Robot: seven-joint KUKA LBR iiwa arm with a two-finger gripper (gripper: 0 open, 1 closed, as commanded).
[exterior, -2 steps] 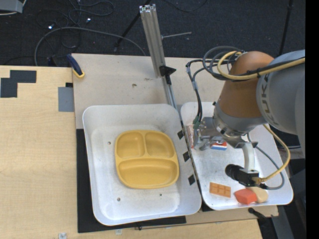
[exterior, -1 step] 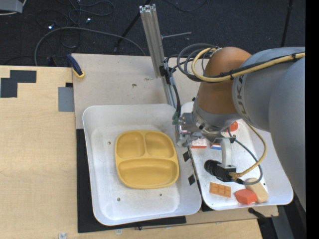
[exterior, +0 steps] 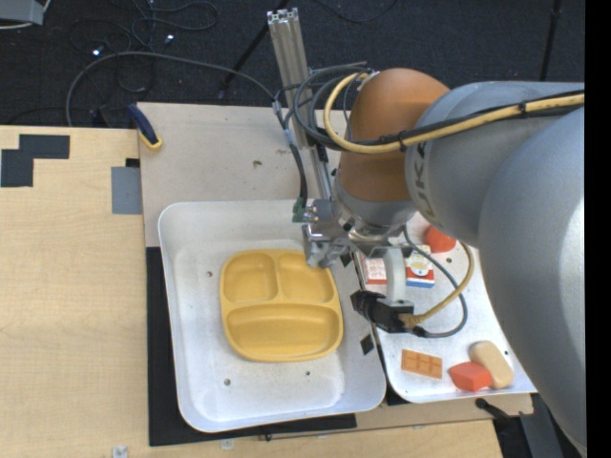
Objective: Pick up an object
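Tool (exterior: 322, 246) at yellow tray's (exterior: 281, 305) upper right edge; arm hides the right bin's (exterior: 434, 389) contents; grip state indeterminate.

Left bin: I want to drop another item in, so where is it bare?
Left bin: bare floor left of and below the yellow divided plate. The plate's right edge is crowded by the hand. The right bin holds several small items.

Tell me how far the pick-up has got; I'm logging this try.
Done: the arm has reached in, with its pincer low at the yellow divided plate's top right rim. In hand: nothing I can confirm; the plate lies flat in the left bin. Left: grasping and lifting something. The orange blocks and small carton sit untouched in the right bin.
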